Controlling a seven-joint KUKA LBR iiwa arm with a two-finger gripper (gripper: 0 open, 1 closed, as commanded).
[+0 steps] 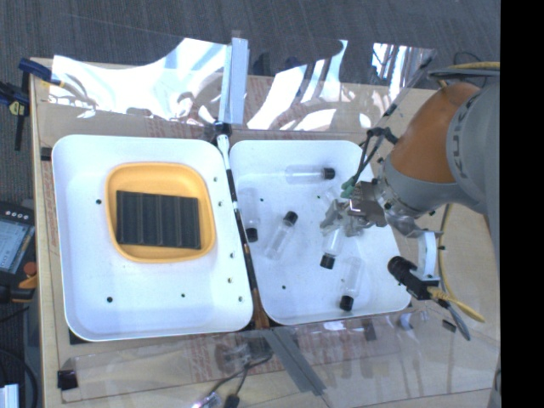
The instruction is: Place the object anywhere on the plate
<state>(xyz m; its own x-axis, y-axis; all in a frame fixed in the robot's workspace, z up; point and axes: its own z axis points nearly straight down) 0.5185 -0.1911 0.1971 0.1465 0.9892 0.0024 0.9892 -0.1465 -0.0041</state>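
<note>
Vial [331, 246], right-centre | we are judging it light, slick, breakable; grasp mid-body | gripper [347, 218] hovering, state unclear | plate [159, 177] waiting left.

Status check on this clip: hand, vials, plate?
Hand low over right bin, among clear vials. Yellow plate in left bin, no vial on it.

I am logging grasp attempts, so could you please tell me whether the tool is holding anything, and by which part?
It cannot be told. The tool sits low in the right bin just above a clear vial with a black cap, but any grip on it is hidden.
</note>
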